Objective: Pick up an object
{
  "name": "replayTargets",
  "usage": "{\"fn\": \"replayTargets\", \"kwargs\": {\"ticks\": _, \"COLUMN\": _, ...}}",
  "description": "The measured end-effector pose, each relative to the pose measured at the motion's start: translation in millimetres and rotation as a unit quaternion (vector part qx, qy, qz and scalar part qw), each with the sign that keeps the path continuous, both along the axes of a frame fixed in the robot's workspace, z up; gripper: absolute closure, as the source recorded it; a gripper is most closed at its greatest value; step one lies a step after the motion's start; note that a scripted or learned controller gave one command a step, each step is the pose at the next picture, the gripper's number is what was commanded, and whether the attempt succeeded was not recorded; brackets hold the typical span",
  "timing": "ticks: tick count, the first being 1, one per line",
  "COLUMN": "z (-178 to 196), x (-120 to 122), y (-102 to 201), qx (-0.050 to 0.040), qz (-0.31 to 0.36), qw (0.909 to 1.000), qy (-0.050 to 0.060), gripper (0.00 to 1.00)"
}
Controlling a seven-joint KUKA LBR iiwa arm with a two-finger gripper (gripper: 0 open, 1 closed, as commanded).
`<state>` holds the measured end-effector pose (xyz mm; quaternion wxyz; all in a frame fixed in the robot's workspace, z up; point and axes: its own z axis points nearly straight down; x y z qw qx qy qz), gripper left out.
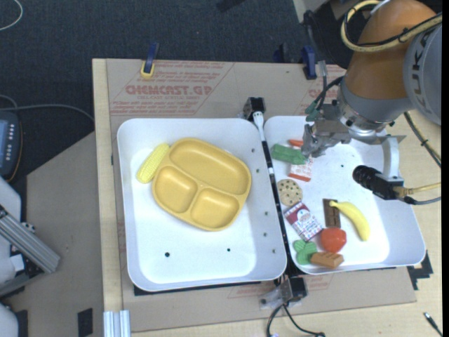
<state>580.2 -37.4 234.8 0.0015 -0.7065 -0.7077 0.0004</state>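
My gripper (313, 146) hangs over the back left part of the right bin (393, 188), just right of a green toy (288, 153) and above a small orange-and-white piece (302, 170). A cookie (288, 189), a red-and-white packet (304, 222), a brown bar (331, 213), a banana (353, 217), a tomato (333, 239), a green leafy piece (303, 248) and a sausage (325, 260) lie toward the bin's front. In the left bin (140, 244) a yellow divided plate (200, 183) sits beside a corn cob (152, 162).
The two bins meet along a black divider (270, 177) with clamps at both ends. Cardboard (175, 83) lies under the bins. A black fitting with a cable (379, 181) juts over the right bin's right side. Bare white floor shows in the right bin's middle.
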Motion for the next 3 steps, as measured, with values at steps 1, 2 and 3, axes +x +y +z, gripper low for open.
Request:
{"fn": "replayTargets", "kwargs": {"ticks": 1, "z": -1, "x": 8, "y": 1, "qx": -0.0007, "qz": 0.000, "qw": 1.0000, "qy": -0.002, "gripper": 1.00}}
{"fn": "replayTargets", "kwargs": {"ticks": 2, "z": -18, "x": 1, "y": -9, "qx": -0.0006, "qz": -0.002, "qw": 1.0000, "qy": 0.000, "gripper": 1.00}}
{"fn": "replayTargets", "kwargs": {"ticks": 3, "z": 0, "x": 7, "y": 2, "qx": -0.0007, "qz": 0.000, "qw": 1.0000, "qy": -0.003, "gripper": 1.00}}
